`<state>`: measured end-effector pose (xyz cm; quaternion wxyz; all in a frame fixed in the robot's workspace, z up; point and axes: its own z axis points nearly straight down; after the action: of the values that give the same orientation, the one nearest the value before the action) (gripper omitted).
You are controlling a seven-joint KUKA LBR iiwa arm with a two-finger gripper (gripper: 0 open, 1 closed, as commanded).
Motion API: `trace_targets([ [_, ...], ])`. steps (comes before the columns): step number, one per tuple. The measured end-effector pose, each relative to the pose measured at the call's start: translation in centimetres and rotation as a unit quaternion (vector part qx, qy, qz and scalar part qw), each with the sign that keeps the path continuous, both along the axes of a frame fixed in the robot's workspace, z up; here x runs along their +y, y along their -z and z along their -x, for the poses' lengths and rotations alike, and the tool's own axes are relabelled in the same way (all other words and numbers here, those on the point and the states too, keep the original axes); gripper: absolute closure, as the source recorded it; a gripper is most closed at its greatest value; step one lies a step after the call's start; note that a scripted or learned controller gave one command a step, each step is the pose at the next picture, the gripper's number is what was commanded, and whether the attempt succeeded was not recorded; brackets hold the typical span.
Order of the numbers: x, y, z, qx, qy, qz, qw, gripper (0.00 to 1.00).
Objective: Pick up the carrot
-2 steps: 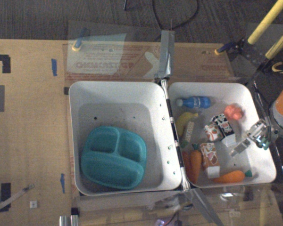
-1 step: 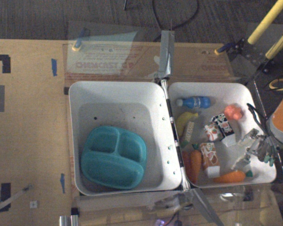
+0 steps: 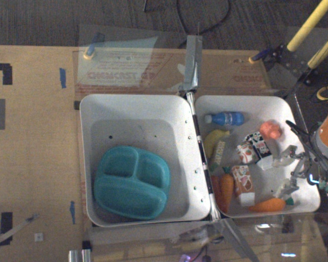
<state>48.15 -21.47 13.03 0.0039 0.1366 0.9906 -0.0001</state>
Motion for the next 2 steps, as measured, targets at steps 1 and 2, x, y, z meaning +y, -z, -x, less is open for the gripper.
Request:
trace_targets([
  [1,2.6,3.7,-0.9,-0.014,-0.137,0.0053,0.9904,0.00],
  [2,5.7,-9.3,-3.3,0.000,-0.155,0.0005,0.9880,0.00],
])
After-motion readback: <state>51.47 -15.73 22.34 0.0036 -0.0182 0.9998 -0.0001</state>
